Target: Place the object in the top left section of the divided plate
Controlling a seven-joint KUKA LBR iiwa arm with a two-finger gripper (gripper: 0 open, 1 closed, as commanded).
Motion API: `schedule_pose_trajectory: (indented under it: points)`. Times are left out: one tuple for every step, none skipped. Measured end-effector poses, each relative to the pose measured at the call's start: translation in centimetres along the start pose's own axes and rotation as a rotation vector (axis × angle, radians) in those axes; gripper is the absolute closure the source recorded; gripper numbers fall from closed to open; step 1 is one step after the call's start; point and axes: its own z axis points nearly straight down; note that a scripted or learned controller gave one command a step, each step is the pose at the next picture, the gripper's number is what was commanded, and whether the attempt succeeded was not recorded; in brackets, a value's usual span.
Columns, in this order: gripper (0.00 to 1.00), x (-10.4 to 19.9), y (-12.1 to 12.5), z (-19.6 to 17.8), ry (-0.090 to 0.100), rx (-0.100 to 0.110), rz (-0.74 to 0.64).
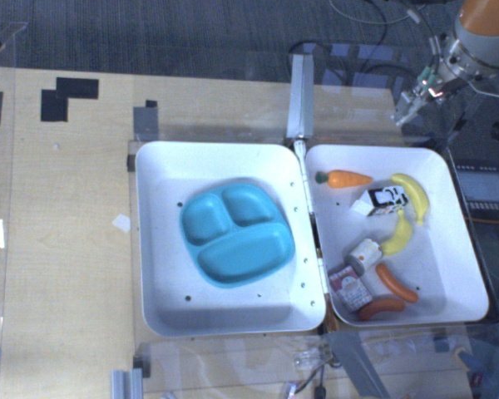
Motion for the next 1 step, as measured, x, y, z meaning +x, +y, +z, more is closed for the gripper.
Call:
schedule_pose_trajectory:
  points:
    - [1.00,2.69,0.19,-4.82,0.000,-0.002,-0.098]
